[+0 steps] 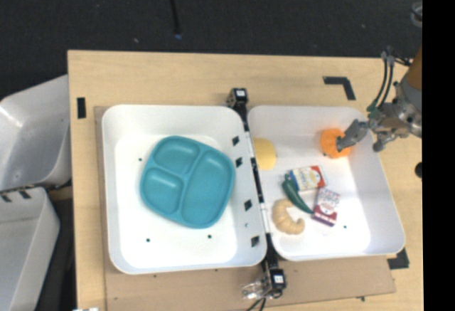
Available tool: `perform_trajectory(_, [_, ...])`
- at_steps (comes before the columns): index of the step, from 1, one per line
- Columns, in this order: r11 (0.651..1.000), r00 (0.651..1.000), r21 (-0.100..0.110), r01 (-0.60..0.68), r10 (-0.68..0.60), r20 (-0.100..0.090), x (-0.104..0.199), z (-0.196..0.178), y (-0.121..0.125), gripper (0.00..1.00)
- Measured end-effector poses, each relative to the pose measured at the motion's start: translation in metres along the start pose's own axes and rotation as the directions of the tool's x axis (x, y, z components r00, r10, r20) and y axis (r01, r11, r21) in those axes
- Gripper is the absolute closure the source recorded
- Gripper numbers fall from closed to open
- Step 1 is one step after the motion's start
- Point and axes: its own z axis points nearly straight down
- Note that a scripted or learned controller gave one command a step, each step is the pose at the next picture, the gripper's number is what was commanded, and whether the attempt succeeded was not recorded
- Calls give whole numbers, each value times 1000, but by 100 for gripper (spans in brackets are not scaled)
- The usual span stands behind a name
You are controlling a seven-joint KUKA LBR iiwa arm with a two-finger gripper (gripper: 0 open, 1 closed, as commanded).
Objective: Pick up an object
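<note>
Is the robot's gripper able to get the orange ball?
Probably yes. The gripper is right beside the orange ball in the right-hand bin, one finger already against its side. Nothing lies on the ball, and the little carton sits apart from it.

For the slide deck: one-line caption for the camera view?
Gripper at the orange object in the right bin, fingers open; teal divided plate lies in the left bin.
</note>
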Motion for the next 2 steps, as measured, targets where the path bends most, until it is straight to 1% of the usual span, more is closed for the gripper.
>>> perform_trajectory(1, [1000,1000,-13,4,-4,3,1,-8,3,0])
perform_trajectory(2, [1000,1000,-9,2,-2,3,0,54,-1,0])
